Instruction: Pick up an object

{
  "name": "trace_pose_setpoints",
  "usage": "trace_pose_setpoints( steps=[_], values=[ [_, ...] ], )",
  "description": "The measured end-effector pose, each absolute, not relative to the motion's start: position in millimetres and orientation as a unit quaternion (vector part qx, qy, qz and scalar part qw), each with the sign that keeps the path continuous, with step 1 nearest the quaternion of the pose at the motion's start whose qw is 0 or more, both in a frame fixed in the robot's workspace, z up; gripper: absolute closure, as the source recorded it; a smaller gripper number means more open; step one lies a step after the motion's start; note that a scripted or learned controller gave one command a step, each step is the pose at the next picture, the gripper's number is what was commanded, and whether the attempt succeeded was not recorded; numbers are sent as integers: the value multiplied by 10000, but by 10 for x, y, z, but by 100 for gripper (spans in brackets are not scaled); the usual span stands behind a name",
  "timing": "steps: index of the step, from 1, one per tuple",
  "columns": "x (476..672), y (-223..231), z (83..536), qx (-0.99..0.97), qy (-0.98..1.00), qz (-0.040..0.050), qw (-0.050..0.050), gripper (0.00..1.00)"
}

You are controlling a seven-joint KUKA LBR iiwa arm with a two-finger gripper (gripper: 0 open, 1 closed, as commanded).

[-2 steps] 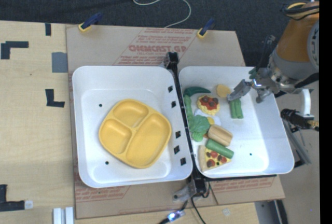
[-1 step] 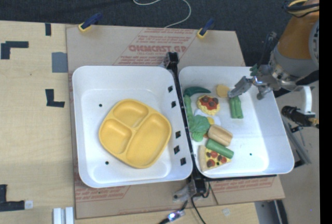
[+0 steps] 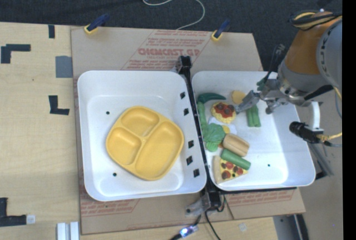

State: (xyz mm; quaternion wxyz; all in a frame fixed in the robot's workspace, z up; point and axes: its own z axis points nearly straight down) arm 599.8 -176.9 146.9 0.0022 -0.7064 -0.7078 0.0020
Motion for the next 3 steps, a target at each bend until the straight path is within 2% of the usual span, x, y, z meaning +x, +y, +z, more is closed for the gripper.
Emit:
trace_pose_setpoints(
  steps=[1,2,3],
  values=[
    [6101,-1785,932,-7064,-7078,10,-8,0],
    [6138,-1786,904,-7063,-7079,-21,-39,0],
    [6127,-1778,979,-7059,-7083,-10,-33,100]
  ],
)
